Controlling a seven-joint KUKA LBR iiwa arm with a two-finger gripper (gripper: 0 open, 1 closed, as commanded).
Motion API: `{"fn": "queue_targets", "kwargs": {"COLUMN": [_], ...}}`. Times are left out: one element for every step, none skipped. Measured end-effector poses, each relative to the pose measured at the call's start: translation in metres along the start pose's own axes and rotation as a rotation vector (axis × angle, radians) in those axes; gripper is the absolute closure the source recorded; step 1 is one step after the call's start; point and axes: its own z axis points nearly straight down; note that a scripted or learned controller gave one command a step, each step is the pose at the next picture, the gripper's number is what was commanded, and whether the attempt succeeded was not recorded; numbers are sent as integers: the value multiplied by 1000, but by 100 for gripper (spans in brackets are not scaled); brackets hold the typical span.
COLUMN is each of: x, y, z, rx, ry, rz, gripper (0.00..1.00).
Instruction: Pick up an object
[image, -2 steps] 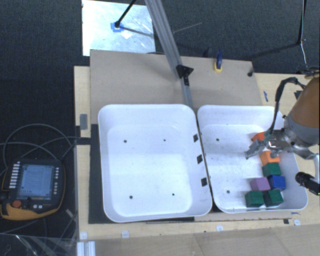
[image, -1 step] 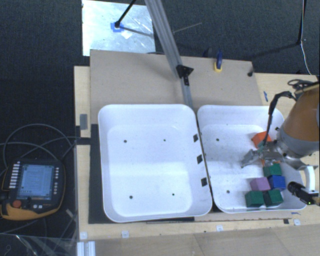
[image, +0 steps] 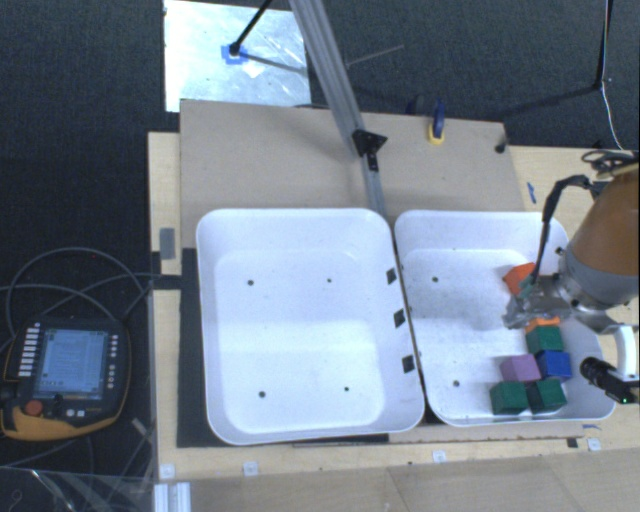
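The camera view looks down on 2 white bins. The left bin (image: 300, 330) sits beside the right bin (image: 450, 290), and their rims touch in the middle. The arm (image: 610, 250) comes in from the right and lowers its gripper (image: 527, 308) into the right bin, near a cluster of small blocks at the bin's right side.

The gripper is low over an orange block (image: 519, 276) at the upper end of the cluster, and a second orange piece (image: 543, 323) shows just under it. Whether it is released or clenched I cannot tell, because the wrist hides that part. I cannot see any block held.

Below the gripper there is a dark green block (image: 546, 340), a blue block (image: 554, 363), a purple block (image: 519, 369) and a green block (image: 509, 398). They lie close together, some touching.

I judge these blocks to be light and stiff, perhaps foam or plastic, with flat sides and not fragile. A good hold would be across 2 opposite flat faces. Because the neighbours are so tight, an outer block such as the orange one looks easier to take. A risk is that a block slips out or is only pushed aside.

On the bench at the left lies a control pendant (image: 65, 375) with its cable.
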Motion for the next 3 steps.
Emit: {"fn": "queue_targets", "kwargs": {"x": [7,8,8], "y": [9,8,10], "z": [-57,-102,-135], "rx": [-4,-3,-2], "ry": [-1,-1,-1], "rz": [-1,-1,-1], "gripper": [100,100,100]}}
